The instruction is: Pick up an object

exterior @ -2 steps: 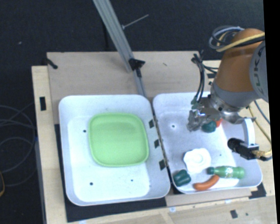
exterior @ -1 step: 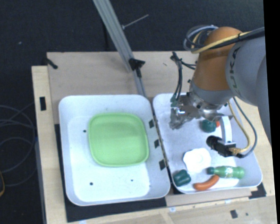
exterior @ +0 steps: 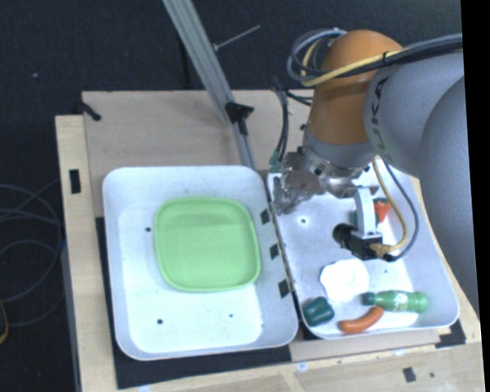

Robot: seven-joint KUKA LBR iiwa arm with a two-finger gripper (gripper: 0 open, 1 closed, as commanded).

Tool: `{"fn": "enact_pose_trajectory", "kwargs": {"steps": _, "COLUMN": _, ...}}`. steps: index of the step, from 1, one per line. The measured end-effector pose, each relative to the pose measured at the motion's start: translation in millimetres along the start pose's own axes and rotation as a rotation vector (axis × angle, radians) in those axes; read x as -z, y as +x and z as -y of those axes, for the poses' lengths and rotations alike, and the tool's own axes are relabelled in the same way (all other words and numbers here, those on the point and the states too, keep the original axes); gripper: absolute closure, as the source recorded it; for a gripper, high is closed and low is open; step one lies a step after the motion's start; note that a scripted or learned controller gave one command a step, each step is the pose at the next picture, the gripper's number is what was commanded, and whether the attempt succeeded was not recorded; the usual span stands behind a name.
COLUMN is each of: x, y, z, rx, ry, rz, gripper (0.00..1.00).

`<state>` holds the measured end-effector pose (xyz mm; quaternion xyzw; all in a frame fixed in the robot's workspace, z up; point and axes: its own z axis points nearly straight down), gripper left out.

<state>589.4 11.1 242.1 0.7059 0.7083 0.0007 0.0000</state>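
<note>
Approach step: gripper (exterior: 288, 190), grip state unreadable, over far-left corner of right bin (exterior: 312, 243); next move needs a shift nearer, onto white lump (exterior: 345, 280).

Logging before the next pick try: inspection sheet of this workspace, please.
Surface: wooden bench bearing two white bins, left bin and right bin, side by side.
Job's things: in the right bin's near end, white round piece, dark green block, orange sausage-like piece, green bottle lying down.
Clutter: green plate in the left bin.
Grippers: gripper at the right bin's far left corner, apart from those things.
Cables: dark cables on the floor left of the bench; cable loops above the orange band.
Surroundings: dark floor; grey metal bar slanting down to the bench.
</note>
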Motion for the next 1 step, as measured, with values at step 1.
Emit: {"fn": "enact_pose_trajectory", "kwargs": {"steps": 1, "x": 7.8, "y": 45.1, "z": -12.3, "rx": 0.000, "ry": 0.000, "rz": 0.000, "gripper": 1.00}}
